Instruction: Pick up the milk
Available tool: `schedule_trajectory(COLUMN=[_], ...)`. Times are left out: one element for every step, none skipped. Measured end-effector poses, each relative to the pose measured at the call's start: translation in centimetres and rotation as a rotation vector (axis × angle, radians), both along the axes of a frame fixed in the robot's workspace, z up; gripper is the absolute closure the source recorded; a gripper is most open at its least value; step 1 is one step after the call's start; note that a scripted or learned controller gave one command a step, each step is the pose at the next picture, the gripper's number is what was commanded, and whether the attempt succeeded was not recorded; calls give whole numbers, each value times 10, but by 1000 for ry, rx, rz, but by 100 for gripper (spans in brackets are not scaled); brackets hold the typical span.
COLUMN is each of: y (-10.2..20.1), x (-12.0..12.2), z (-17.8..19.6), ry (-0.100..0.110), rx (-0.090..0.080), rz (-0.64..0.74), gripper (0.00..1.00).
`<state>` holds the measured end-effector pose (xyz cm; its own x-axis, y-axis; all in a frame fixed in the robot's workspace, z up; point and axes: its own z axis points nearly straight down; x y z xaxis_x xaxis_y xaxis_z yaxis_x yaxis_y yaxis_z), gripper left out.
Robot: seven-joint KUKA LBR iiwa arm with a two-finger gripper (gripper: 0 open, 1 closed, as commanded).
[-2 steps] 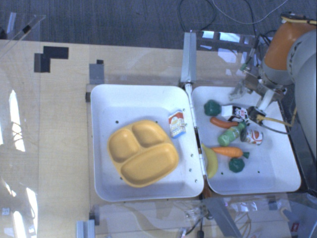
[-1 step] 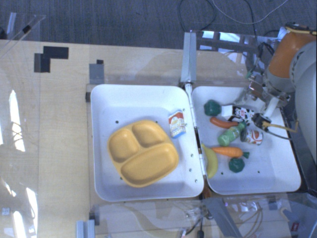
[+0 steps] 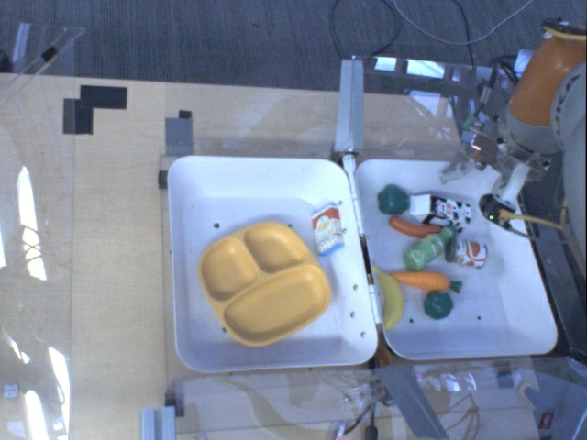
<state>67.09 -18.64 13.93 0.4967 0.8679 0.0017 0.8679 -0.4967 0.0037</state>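
No lettering, brand, number or sign can be read. The small white carton with red and blue print [image 3: 327, 230], near the left bin's right edge, bears markings too blurred to make out. So do the black-and-white patterned carton [image 3: 450, 211] and the red-and-white can [image 3: 471, 254] in the right bin.
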Motion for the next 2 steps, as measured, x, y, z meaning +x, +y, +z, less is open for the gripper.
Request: schedule_trajectory(y=[-9, 36], x=[-2, 0], z=[-53, 17], ry=[15, -1], rx=[6, -1], rz=[30, 227], gripper=[0, 0])
